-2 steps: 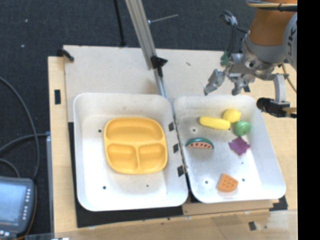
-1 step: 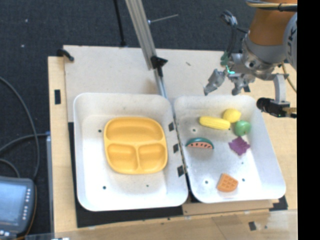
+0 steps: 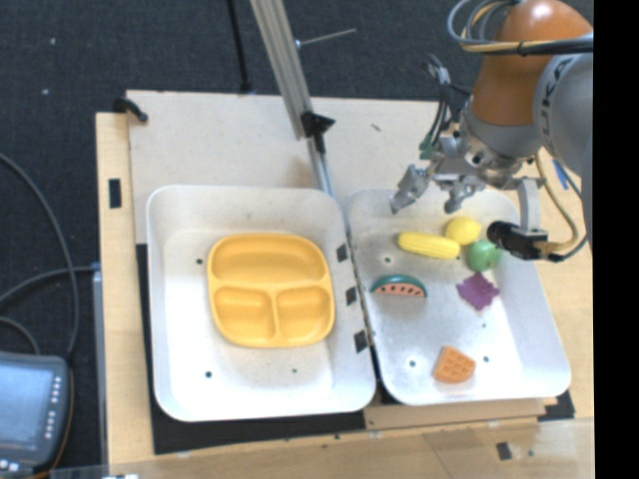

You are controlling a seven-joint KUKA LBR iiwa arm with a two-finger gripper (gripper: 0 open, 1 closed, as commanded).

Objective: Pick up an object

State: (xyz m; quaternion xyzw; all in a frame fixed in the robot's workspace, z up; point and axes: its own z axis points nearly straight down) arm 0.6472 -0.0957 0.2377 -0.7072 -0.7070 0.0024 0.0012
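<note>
My gripper (image 3: 433, 196) hangs over the far edge of the right bin (image 3: 519, 357), fingers spread open with nothing between them. Just below it lie a yellow corn cob (image 3: 428, 244), a yellow lemon (image 3: 462, 230) and a green lime (image 3: 483, 255). A watermelon slice (image 3: 399, 287) rests near the bin's left wall. A purple grape cluster (image 3: 477, 290) sits to the right of the slice, and an orange waffle piece (image 3: 453, 365) lies near the front.
The left bin (image 3: 180, 377) holds a yellow divided plate (image 3: 270, 287). A slanted aluminium pole (image 3: 290, 78) rises behind the bins' shared edge. A black cable end (image 3: 514, 239) juts over the right bin beside the lime.
</note>
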